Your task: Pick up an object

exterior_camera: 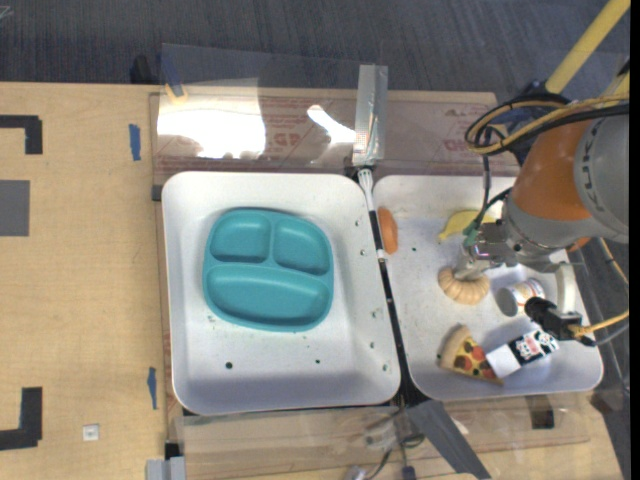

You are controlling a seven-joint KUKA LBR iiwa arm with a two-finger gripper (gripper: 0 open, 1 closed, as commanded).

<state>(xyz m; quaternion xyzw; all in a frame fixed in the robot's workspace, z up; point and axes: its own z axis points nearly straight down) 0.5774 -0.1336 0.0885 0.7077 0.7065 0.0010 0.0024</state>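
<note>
Sitting side by side across the middle of the frame, two shallow white bins take up most of the wooden bench (70, 298). In the left bin (200, 373) lies a teal divided plate (268, 268), flat on the floor toward the upper centre, with two small compartments along its top and one long one below. The right bin (420, 313) carries a scatter of small things. An orange egg-shaped piece (387, 231) rests right against the bin's left wall, near the divider. A yellow banana-like piece (460, 224) lies toward the upper middle, partly tucked under the arm. Just below it is a tan ridged shell-shaped piece (463, 287), and the gripper (478, 256) comes down directly on top of that shell, touching or nearly touching it; from this angle the fingertips blur into the wrist and I cannot tell how wide they stand or whether anything is caught between them. Lower in the bin a pizza-slice toy (462, 352) sits beside a small white and black bottle (522, 351) lying on its side, close together near the bottom edge. The arm (570, 183), grey with its orange band, reaches in from the right of the frame over the bin's upper right corner.
</note>
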